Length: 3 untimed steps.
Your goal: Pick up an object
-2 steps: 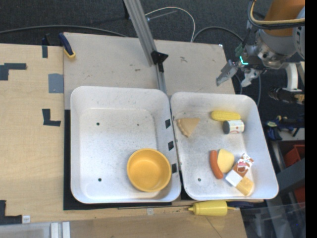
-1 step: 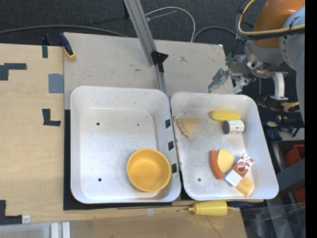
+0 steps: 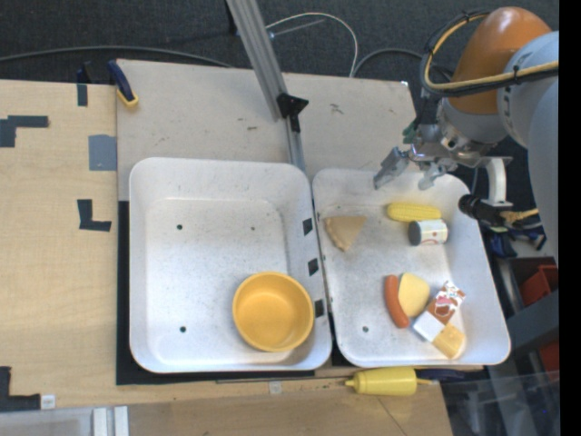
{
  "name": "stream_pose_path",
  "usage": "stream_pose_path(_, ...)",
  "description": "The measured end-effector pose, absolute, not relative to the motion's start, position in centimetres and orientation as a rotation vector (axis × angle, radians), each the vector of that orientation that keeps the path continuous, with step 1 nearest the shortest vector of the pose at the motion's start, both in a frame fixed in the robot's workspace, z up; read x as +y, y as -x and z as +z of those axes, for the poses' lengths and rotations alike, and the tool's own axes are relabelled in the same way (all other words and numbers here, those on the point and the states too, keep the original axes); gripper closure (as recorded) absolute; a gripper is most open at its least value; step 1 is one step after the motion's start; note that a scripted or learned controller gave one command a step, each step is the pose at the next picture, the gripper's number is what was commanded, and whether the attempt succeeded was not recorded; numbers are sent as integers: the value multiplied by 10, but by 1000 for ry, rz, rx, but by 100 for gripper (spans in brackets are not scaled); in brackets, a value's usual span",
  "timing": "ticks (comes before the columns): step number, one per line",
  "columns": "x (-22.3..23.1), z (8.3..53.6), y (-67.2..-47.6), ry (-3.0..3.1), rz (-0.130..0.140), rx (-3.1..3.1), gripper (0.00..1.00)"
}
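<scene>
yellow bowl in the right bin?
No. The yellow bowl sits in the left bin, near its front right corner; the right bin holds the small food items.

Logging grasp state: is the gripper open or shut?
Open: the gripper fingers are spread apart above the right bin, nothing between them.

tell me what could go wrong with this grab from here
1. The gripper hangs open above the right bin's far edge with nothing between its fingers, so closing here would likely catch nothing.
2. The corn cob and small can lie close together, so a descent there might nudge one away.
</scene>
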State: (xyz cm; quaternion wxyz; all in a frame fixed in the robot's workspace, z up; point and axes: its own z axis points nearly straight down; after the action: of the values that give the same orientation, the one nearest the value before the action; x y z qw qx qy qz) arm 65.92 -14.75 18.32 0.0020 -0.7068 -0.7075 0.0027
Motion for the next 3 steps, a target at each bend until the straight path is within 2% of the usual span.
stream_pose_path(1,-145,125,-648,2216,9,-2219,0)
stream_pose_path(2,-145,139,-650,2217,3,-2225,100)
stream_pose_path(3,-138,198,-645,2221,-4,-2227,100)
